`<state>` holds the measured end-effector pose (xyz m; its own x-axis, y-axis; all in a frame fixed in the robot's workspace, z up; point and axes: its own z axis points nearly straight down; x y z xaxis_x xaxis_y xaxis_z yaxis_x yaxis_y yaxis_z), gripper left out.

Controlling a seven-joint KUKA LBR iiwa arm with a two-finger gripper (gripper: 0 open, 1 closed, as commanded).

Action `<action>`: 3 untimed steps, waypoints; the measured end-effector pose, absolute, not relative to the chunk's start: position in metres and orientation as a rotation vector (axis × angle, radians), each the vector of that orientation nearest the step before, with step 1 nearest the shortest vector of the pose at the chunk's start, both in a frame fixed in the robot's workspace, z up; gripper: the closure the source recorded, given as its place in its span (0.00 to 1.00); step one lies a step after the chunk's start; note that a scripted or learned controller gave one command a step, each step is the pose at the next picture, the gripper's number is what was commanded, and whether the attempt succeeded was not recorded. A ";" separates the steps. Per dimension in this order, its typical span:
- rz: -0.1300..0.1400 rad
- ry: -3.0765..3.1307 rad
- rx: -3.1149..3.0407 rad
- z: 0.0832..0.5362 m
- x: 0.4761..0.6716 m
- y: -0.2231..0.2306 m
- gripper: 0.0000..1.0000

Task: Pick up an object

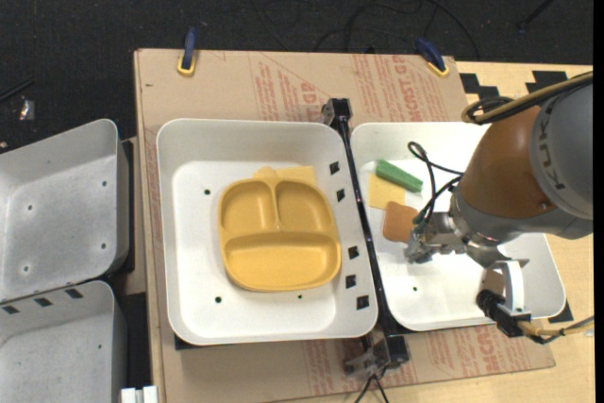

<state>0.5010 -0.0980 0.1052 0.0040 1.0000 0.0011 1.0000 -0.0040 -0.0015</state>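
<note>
You see the gripper point(418, 247) low in the right bin point(543, 245), just beside the brown block point(397, 222), yellow piece point(384, 193) and green block point(398, 175); crowding could spoil your grasp, finger state being indiscernible.

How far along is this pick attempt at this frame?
Done: the arm has reached into the right bin, its gripper low beside the brown block. In hand: nothing visibly lifted; the brown block, pale yellow piece and green block lie on the bin floor. Left: secure an object and raise it. The yellow divided tray sits in the left bin.
</note>
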 end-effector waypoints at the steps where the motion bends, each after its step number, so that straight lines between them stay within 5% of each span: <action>1: -0.004 -2.226 -2.221 0.152 0.510 -0.097 1.00; 3: -0.003 -2.226 -2.222 0.251 0.528 -0.108 1.00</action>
<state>0.5278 -0.1078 0.2515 -0.0019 1.0000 -0.0015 1.0000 0.0019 0.0040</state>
